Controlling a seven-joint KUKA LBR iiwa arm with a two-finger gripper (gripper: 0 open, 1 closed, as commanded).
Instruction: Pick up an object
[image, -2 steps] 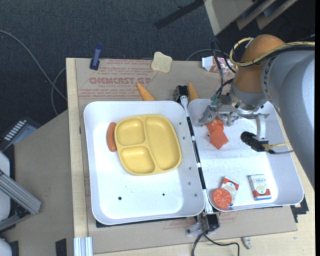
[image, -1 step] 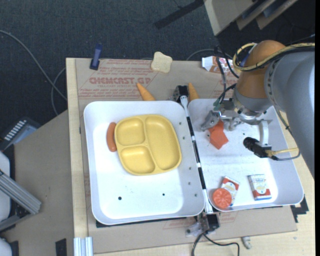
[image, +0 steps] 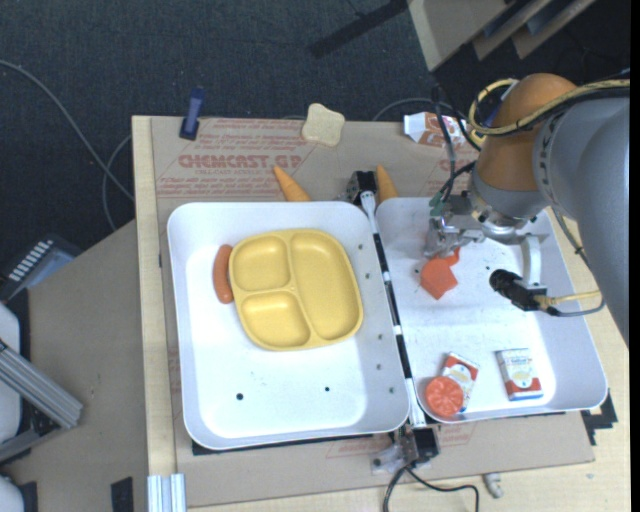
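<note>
Camera view: right bin (image: 560, 350) at right of frame, left bin (image: 200, 330) beside it. In upper part of right bin, gripper (image: 443, 243) pointing down. Right below it, touching or nearly so, an orange block (image: 438, 278). Looks tilted, one corner up toward the gripper, long side running up and down the frame. Can't tell if spread or pinching; block hides the tips.

Lower in same bin: round red thing (image: 446, 396), small carton (image: 518, 373), well apart from gripper. Yellow tray (image: 296, 288) and a sausage (image: 222, 274) in left bin.

Probably the block as target: nearest, just a bit lower in frame.
</note>
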